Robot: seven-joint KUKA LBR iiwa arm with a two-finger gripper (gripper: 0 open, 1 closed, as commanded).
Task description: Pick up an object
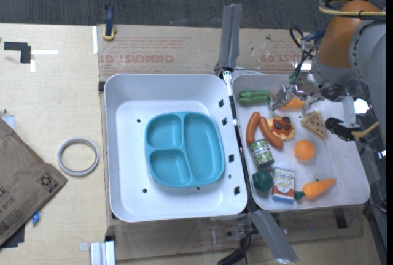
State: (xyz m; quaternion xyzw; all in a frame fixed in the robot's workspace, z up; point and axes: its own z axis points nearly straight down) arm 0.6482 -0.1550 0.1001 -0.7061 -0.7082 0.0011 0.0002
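Note:
My gripper [285,98] hangs low over the back of the right bin [350,196], right of a green vegetable [253,97] and touching or just above a small orange item [295,105]. Several toy foods lie in that bin: two sausages [252,126] [271,133], a small pizza piece [282,127], a tan wedge [313,124], an orange [304,150], a green can [262,153], a dark green piece [262,181], a juice box [283,185] and a carrot [316,188].
The left bin [123,153] holds a teal divided plate [184,148]. A grey divider post [231,37] stands between the bins at the back. A tape ring [78,156] and a brown cardboard box [21,184] lie on the bench to the left.

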